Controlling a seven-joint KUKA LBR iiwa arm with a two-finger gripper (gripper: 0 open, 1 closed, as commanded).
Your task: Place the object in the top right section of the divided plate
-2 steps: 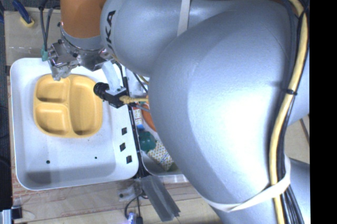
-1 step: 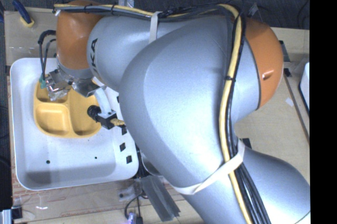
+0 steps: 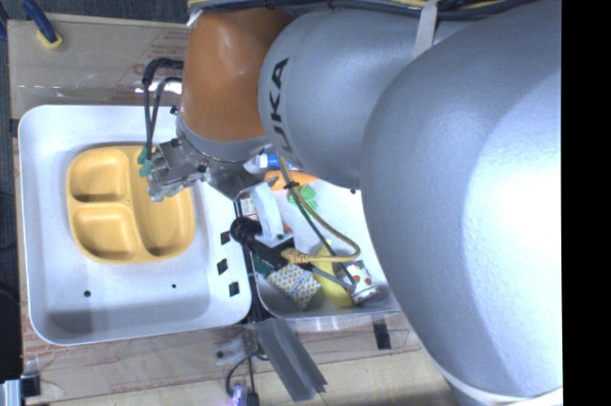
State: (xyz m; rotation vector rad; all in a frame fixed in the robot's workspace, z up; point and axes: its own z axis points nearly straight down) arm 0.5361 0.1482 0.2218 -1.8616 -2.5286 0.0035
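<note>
Room around the divided plate [image 3: 105, 232] is uneven. Bare white floor of the left bin [image 3: 57, 318] lies open below the plate and to its left, and a narrower strip runs above it. The plate's right rim sits near the wall shared with the right bin [image 3: 329, 315]. The grey arm [image 3: 430, 156] covers most of the view to the right of the plate.

We count two bins, one plate and three sections in it: two smaller ones stacked on its left side and one longer one down its right. The plate is yellow and matte, with rounded corners and low raised ridges between the sections.

The gripper [image 3: 164, 177] hangs over the upper end of the plate's right section. We cannot tell whether it is spread or closed, nor whether it carries anything.

To the right of the plate, crowded in the right bin, we make out one box [image 3: 291, 284] with a chequered pattern, one yellow piece [image 3: 331, 288], one small can [image 3: 359, 280] and one green piece [image 3: 306, 197]. We cannot tell which of them is the task's object.
</note>
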